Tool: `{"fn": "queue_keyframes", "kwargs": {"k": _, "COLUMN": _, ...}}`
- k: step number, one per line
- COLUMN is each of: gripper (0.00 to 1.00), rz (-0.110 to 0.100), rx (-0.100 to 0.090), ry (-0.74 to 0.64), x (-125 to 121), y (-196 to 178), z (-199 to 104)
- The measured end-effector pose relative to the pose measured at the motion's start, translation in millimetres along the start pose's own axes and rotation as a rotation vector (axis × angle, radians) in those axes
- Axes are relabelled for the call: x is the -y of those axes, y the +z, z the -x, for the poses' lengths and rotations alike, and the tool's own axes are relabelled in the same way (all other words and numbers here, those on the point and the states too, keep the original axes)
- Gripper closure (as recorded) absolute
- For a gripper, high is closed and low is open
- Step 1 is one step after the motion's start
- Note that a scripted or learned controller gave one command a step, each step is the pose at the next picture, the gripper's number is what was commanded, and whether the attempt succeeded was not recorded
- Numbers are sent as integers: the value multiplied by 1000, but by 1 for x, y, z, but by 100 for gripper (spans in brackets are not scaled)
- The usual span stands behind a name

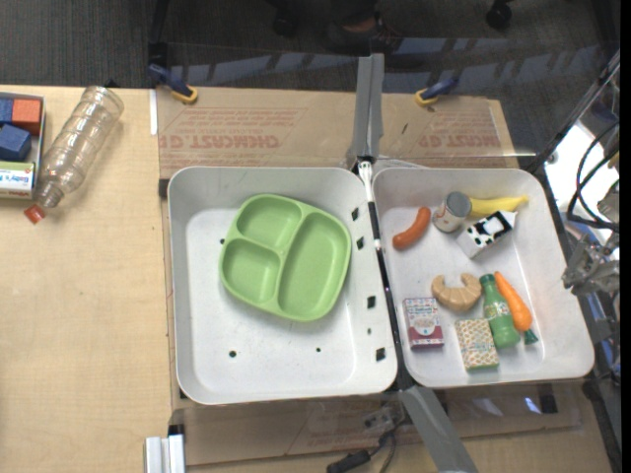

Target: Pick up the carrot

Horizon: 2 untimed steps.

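Note:
The carrot [514, 300], small and orange, lies slanted in the right bin [560, 358] near its right wall. It rests against a green bottle [499, 313] on its left. My gripper [589, 269] is a dim grey shape at the right edge of the camera view, just outside the bin's right wall. It is to the right of the carrot and slightly farther back, apart from it. Nothing is visibly held.
The right bin also holds a sausage [412, 227], a small can [454, 211], a banana [496, 204], a cow-patterned box [490, 232], a croissant [456, 291] and two small cartons [423, 322]. A green divided plate [286, 256] sits in the left bin [197, 363]. A plastic bottle [74, 141] lies on the bench at far left.

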<state>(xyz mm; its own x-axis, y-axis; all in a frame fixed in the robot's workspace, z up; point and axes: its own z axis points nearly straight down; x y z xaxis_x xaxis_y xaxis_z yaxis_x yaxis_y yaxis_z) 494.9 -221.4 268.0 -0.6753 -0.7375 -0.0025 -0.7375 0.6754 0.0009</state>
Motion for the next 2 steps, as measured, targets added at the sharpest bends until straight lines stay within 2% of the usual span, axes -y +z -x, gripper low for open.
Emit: {"fn": "queue_keyframes", "kwargs": {"k": 2, "gripper": 100, "rz": 1, "rx": 1, "ry": -284, "x": -8, "y": -6, "z": -6}}
